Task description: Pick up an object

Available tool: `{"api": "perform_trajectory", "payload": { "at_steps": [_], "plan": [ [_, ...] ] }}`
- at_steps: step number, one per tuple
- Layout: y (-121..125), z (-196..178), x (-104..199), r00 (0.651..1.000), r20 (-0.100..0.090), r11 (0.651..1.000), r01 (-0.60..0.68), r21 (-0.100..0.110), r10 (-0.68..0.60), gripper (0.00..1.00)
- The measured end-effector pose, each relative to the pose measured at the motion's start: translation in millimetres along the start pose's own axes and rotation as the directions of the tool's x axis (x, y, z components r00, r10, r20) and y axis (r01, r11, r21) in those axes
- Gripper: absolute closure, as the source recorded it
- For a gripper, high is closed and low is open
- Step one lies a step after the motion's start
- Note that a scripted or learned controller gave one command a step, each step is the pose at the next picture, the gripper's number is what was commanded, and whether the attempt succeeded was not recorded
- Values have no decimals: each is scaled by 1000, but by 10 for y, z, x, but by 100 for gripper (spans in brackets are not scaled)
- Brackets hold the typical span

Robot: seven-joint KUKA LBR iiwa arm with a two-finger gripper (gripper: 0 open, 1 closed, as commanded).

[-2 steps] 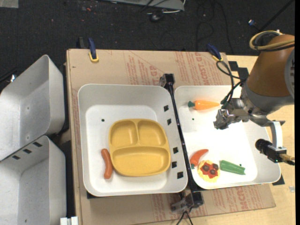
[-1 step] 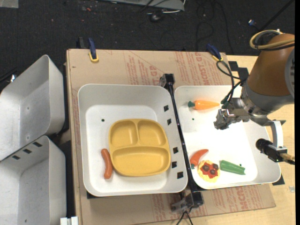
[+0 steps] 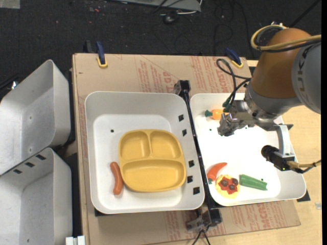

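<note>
Gripper (image 3: 225, 128) low over right bin (image 3: 245, 152), perhaps beside carrot (image 3: 216, 114).

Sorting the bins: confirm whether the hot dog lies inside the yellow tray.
No. The hot dog lies on the left bin floor, beside the yellow tray.

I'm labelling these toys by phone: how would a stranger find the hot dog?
Look in the left white bin, the one holding the yellow divided tray. The hot dog lies just off the tray's left edge, lengthwise. It is the bin's one orange-red sausage shape; the red pepper is in the other bin.
</note>
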State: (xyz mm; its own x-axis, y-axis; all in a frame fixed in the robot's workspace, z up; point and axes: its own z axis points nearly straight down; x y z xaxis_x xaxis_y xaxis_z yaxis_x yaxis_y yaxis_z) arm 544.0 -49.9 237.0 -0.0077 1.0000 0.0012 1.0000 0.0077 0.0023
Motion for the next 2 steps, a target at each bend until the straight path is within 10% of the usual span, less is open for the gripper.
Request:
{"api": "perform_trajectory", "payload": {
  "at_steps": [2],
  "plan": [
    [208, 180, 1110, 1000, 0, 1000, 1, 1, -1, 100]
  ]
}}
